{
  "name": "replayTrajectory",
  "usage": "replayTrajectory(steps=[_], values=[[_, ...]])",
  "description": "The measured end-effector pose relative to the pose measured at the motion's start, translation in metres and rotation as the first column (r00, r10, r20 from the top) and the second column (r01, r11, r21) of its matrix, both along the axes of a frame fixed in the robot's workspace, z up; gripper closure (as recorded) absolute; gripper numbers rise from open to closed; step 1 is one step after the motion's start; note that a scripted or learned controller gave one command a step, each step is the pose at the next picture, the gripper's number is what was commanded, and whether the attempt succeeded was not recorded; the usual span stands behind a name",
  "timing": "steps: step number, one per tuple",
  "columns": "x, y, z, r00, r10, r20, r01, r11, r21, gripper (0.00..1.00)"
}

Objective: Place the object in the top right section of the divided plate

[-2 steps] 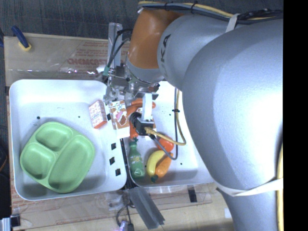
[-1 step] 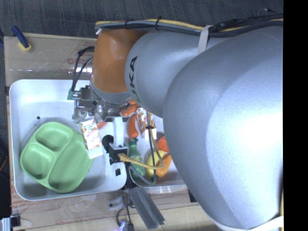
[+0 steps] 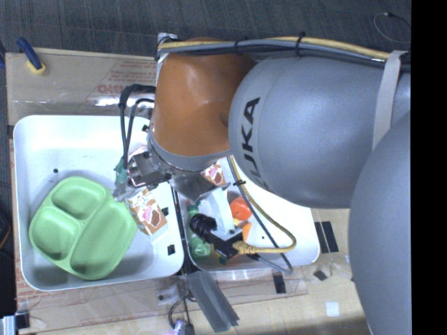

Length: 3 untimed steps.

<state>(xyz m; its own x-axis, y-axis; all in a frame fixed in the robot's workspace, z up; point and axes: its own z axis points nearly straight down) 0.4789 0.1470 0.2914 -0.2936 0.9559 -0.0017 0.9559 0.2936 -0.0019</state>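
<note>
The end effector (image 3: 134,179) is hovering over the left bin (image 3: 42,138), just off the right rim of the green divided plate (image 3: 77,194). The bulky arm (image 3: 300,117) is blocking much of what lies beneath it. A small printed packet (image 3: 149,212), pink and brown on white, is sitting directly below the end effector, just beside the plate's rim and seemingly outside it. I am taking this to be the task's object. I cannot tell whether the end effector is apart, together or clamped on it, nor whether the packet is hanging or resting on the bin floor.

That doubt is creating the main risk. If the grip is catching only a corner, the packet could be swinging or slipping on the way over the plate, ending on a divider ridge or in the large section instead of the top right one. The packet is also looking tilted, so a release may be letting it tip across two sections. A low carry is risking a knock on the raised rim, shoving the light plate along the bin. A similar packet (image 3: 215,176) and an orange item (image 3: 241,209) are lying in the right bin (image 3: 304,229), clear of the path.
</note>
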Motion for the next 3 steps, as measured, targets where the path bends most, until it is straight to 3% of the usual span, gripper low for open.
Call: replayTrajectory(steps=[1, 2, 3], values=[[0.019, 0.031, -0.048, 0.966, -0.259, -0.006, 0.259, 0.966, -0.004, 1.0], [-0.002, -0.086, -0.043, 0.996, -0.094, -0.004, 0.094, 0.996, 0.0, 1.0], [0.071, -0.08, -0.013, 0.997, 0.078, -0.001, -0.078, 0.997, 0.0, 1.0]])
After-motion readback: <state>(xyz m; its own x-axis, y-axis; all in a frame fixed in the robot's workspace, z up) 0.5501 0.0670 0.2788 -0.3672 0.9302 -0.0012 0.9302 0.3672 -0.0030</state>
